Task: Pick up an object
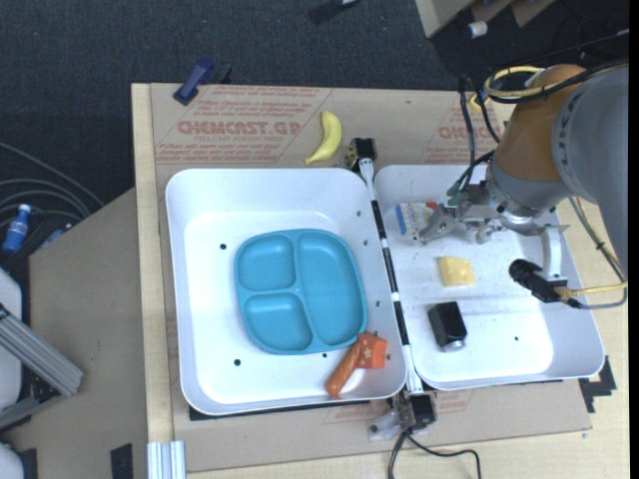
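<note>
In the right bin (569, 352) lie a pale yellow block (457, 270), a black boxy object (447, 324) near the front, and a small blue and red item (403, 217) by the back left wall. My gripper (455, 220) hangs low over the back of this bin, just behind the yellow block and right of the blue and red item. Nothing is visibly held in it. The grey arm with its orange band (534, 133) reaches in from the right.
The left bin (190, 267) holds a blue divided plate (300, 289) and an orange carrot-like toy (357, 361) at its front right. A yellow banana (325, 138) lies on the bench behind the bins, and a blue item (194, 82) sits at the bench's back edge.
</note>
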Available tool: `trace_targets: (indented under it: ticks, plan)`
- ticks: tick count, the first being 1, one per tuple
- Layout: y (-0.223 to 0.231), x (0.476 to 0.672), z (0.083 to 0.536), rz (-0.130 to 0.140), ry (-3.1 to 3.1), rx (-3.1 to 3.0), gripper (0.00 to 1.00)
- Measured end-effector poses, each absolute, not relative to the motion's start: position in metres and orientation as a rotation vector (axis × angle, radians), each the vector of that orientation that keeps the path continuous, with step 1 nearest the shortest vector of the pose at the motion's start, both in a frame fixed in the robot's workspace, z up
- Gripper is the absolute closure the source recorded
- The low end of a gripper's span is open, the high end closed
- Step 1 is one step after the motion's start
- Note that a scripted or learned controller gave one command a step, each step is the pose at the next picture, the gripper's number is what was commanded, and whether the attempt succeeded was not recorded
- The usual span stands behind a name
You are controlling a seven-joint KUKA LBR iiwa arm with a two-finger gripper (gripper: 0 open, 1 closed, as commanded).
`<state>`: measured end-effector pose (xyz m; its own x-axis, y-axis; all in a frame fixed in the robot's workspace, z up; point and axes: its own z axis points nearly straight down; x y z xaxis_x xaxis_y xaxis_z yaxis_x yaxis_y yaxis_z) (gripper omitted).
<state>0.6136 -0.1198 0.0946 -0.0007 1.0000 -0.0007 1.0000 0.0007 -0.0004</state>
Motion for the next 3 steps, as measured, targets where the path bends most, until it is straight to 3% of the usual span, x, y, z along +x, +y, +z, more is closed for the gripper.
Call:
trace_targets:
  ticks: [1, 2, 3]
  plan:
    - [-0.118, 0.524, 0.084, -0.002, 2.222, 2.224, 0.00]
    - [-0.117, 0.525, 0.094, 0.000, 2.221, 2.223, 1.00]
    - [-0.117, 0.524, 0.094, 0.000, 2.221, 2.223, 0.00]
